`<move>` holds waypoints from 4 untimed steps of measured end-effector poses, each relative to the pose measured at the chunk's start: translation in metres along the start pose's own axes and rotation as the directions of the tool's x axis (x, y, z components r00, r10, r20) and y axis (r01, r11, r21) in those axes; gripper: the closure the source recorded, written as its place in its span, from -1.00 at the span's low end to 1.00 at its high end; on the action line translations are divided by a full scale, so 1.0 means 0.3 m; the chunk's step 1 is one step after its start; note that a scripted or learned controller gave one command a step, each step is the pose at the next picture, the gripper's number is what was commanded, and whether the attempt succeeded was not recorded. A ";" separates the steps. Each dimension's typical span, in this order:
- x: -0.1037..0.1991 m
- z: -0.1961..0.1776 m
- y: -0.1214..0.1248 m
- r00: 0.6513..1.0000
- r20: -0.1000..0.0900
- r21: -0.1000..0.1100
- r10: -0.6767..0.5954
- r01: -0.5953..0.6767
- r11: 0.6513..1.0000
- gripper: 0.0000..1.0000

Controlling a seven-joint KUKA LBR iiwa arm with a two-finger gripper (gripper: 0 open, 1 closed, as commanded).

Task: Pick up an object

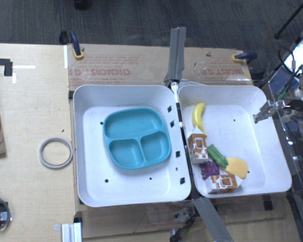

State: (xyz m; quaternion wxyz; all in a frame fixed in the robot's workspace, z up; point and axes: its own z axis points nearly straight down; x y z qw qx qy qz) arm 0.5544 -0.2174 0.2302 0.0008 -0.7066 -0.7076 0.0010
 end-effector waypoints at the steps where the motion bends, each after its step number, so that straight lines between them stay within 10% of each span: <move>1: 0.073 0.225 -0.239 1.000 -0.001 0.001 0.006 -0.006 1.000 -1.00; 2: 0.404 0.465 -0.251 0.999 -0.001 -0.001 -0.035 0.035 0.999 -1.00; 3: 0.399 0.437 -0.250 1.000 -0.001 0.000 -0.030 0.030 1.000 1.00; 4: 0.399 0.437 -0.251 1.000 -0.001 0.000 -0.030 0.030 1.000 -1.00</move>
